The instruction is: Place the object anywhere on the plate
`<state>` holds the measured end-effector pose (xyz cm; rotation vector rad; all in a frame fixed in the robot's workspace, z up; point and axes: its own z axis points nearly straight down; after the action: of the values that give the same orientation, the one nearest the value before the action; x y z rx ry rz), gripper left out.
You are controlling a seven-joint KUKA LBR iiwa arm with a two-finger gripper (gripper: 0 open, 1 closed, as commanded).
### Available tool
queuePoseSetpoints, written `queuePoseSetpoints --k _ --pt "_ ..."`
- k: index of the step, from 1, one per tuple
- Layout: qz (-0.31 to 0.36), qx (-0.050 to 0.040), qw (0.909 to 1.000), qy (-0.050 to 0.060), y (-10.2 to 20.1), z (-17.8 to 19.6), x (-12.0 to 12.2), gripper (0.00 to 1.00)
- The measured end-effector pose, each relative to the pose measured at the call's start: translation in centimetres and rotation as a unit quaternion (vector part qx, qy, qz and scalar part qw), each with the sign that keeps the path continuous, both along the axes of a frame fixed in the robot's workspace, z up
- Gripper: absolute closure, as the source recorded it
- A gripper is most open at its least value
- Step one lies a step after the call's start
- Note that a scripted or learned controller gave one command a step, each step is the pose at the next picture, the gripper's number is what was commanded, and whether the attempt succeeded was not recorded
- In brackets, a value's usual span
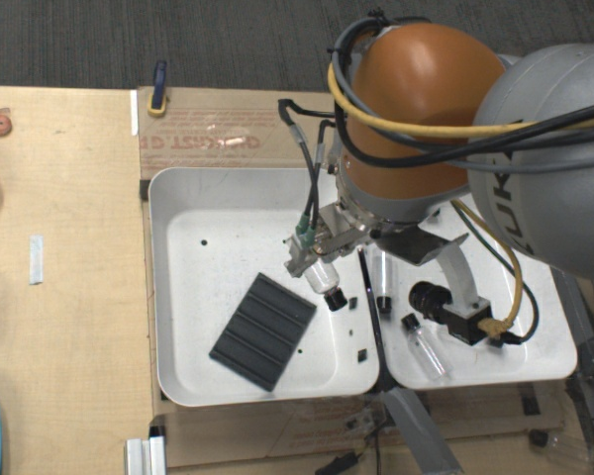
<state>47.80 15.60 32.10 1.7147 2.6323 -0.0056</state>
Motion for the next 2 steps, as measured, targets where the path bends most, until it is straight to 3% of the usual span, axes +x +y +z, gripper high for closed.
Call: queuePoseSetpoints --k 1,2 --pt "0.029 -0.0001 0.9996 0.001 3.4 -4.6 -0.1 1.0" --pt "0.08 0.0004 0.9968 0.0 -4.0 -3.4 5.2 1.0"
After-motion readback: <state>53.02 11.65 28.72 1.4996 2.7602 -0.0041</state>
